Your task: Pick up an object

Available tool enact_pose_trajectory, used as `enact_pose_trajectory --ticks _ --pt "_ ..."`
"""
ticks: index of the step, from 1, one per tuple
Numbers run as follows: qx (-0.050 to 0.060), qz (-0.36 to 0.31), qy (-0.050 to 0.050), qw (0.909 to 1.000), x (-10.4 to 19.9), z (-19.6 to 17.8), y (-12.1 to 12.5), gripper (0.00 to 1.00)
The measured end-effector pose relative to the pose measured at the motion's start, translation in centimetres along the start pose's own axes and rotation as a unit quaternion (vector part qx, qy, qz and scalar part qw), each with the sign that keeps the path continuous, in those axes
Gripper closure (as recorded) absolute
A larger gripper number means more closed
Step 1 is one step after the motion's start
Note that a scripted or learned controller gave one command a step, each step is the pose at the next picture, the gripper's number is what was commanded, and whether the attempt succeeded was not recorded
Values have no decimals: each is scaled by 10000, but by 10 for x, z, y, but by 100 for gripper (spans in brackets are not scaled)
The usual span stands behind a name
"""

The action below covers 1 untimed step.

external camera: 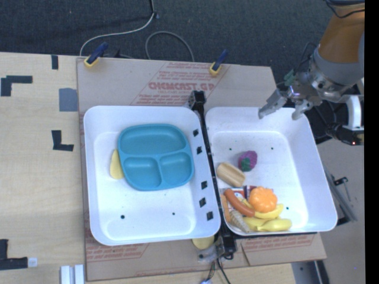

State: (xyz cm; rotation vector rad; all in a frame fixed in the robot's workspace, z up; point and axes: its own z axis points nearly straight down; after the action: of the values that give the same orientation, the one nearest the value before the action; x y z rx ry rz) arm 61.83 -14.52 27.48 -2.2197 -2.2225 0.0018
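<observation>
My gripper (280, 109) hangs over the far rim of the right bin (308, 136), its two fingers spread open with nothing between them. Below it in that bin lie a purple toy (248, 160), a tan bread roll (230, 173), an orange fruit (263, 199), a hot dog (239, 203) and a yellow banana (273, 222), crowded toward the near side. The gripper is well apart from all of them.
The left bin (100, 176) holds a blue divided plate (156, 157) with a yellow item (115, 165) tucked under its left edge. A black divider (201, 158) runs between the bins. Cables lie behind the cardboard base (177, 84).
</observation>
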Motion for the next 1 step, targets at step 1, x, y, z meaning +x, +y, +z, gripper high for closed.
enact_pose_trajectory --ticks 1 --pt "-27 -1 -1 10000 27 178 -59 0"
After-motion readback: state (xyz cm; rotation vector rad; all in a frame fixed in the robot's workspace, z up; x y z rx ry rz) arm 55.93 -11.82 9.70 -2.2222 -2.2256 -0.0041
